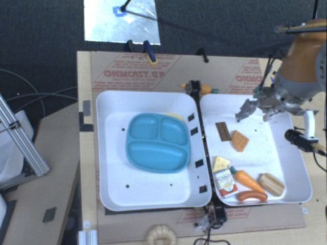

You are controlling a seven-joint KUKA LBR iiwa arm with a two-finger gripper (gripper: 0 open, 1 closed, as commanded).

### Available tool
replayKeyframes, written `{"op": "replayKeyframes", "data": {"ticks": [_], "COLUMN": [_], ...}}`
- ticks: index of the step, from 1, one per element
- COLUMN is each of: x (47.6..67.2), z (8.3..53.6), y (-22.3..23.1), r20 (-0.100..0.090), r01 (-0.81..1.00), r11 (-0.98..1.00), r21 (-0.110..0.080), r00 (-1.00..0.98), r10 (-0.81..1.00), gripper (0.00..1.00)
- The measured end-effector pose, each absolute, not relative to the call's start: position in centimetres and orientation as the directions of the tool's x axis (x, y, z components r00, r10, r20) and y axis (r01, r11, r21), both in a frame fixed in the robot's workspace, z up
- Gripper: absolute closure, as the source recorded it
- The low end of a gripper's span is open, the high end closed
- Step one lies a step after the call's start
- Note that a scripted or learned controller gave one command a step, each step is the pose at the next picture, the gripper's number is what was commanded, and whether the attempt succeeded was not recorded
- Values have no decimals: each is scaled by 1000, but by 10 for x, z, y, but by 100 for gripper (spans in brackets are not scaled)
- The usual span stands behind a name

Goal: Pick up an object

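Even, soft overhead light; glare on the foil sheet (pixel 121 13); slightly grainy picture.

Arm (pixel 306 55) cut off at right edge.

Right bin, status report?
Gripper above right bin, nothing held. Cracker, carrot, sausage lie free. Path clear.

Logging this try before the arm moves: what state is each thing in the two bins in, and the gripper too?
gripper: above the right bin, fingers apart, nothing between them
blue divided plate: flat in the left bin, right way up
brown bar: flat in the right bin
cracker: flat, beside the bar
carrot: on its side
sausage: on its side by the near wall
bread roll: on its side
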State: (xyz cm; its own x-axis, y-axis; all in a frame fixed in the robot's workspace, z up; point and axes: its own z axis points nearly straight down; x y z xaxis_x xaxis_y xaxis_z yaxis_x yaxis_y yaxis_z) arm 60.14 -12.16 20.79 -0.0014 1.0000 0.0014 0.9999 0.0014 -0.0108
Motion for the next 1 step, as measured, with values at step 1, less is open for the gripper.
{"op": "replayKeyframes", "data": {"ticks": [1], "x": [604], "z": [215], "y": [-121], "r20": [0], "r01": [1000], "r11": [3], "r21": [1], "r00": [-3], "r10": [1000], "gripper": [0]}}
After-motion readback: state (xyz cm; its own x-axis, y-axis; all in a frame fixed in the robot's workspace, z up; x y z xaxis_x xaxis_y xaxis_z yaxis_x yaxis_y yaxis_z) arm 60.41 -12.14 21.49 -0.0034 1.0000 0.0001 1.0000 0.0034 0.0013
